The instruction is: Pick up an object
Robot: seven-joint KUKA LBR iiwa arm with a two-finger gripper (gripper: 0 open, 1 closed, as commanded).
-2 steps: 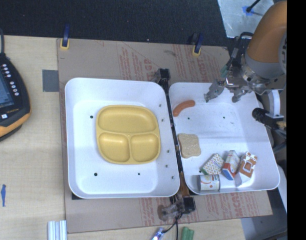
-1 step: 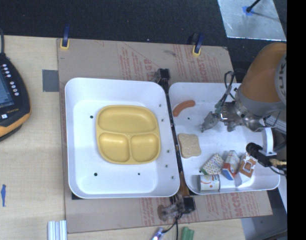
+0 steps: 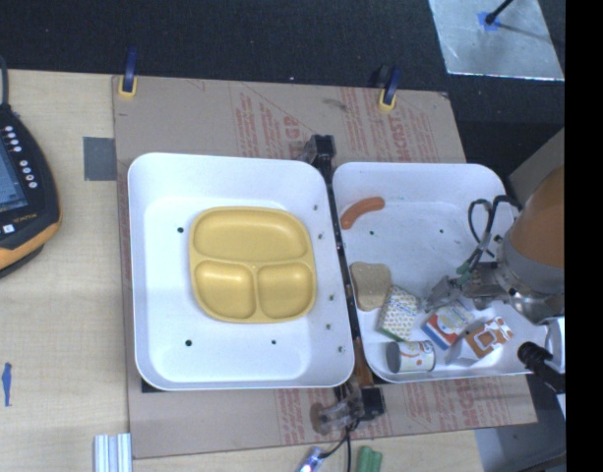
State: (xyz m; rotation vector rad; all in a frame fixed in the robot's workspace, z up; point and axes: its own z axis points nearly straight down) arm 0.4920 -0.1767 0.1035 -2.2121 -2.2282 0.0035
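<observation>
The right bin point(image 3: 419, 180) holds several small things. An orange sausage point(image 3: 361, 210) lies at its far left. A tan slice point(image 3: 371, 281), a patterned packet point(image 3: 400, 314) and a white cup on its side point(image 3: 411, 355) sit along the left and front. Two small cartons point(image 3: 442, 328) point(image 3: 487, 336) lie near the front right. Black-handled scissors point(image 3: 488, 219) rest by the right wall. My gripper point(image 3: 456, 285) reaches in from the right, low over the bin just above the cartons, and I see nothing held in it.
The left bin point(image 3: 153, 264) carries a yellow divided plate point(image 3: 252, 263). A teach pendant point(image 3: 11, 200) lies on the bench at far left. The arm's grey and orange wrist point(image 3: 537, 239) covers the right bin's right edge.
</observation>
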